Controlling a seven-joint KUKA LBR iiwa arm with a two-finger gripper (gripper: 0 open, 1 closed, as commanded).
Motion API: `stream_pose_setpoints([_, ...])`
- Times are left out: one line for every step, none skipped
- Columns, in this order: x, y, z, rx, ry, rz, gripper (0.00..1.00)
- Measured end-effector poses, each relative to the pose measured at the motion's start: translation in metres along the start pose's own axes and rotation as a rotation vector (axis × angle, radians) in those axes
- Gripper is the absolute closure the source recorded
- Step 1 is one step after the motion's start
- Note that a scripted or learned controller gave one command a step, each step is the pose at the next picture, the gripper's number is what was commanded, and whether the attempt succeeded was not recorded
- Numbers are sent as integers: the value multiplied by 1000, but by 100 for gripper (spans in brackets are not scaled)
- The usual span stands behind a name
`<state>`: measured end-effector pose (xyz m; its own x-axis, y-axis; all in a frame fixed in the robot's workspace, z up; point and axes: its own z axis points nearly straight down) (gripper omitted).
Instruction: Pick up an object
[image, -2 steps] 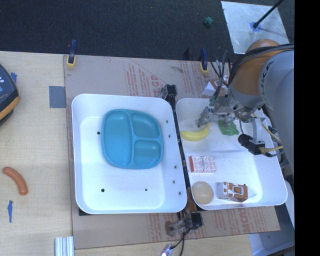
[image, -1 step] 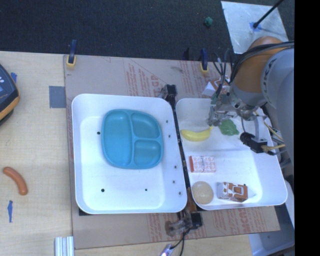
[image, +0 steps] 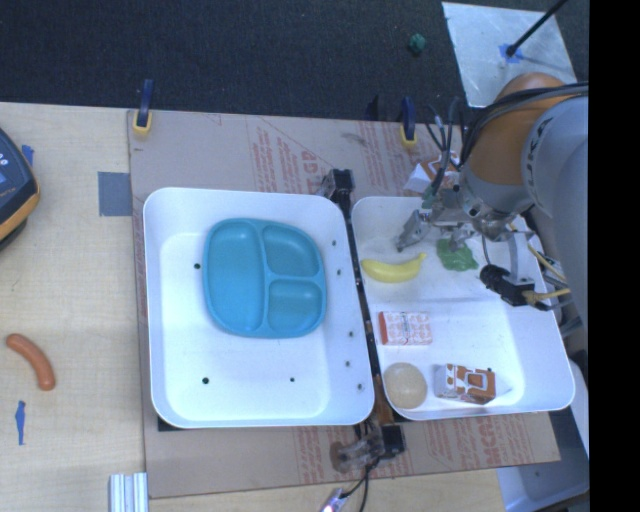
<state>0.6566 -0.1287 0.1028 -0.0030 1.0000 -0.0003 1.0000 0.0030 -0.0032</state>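
My gripper (image: 430, 238) hangs over the far end of the right bin (image: 540, 390), open, with nothing between its fingers. One finger (image: 410, 232) points down-left toward a yellow banana (image: 393, 268), which lies just below it. A green leafy item (image: 458, 258) sits right beside the other finger. Further toward the front of the bin lie a red-and-white packet (image: 406, 327), a round tan bun (image: 405, 384) and a small brown-and-white carton (image: 466, 382).
The left bin (image: 180, 390) holds a blue divided plate (image: 265, 277). A sausage toy (image: 32, 360) lies on the bench at the far left, outside the bins. The arm's cables and black fitting (image: 508, 285) hang over the right bin's right side.
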Motion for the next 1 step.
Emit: stream_pose_setpoints([-31, 0, 11, -3, -1, 2, 0])
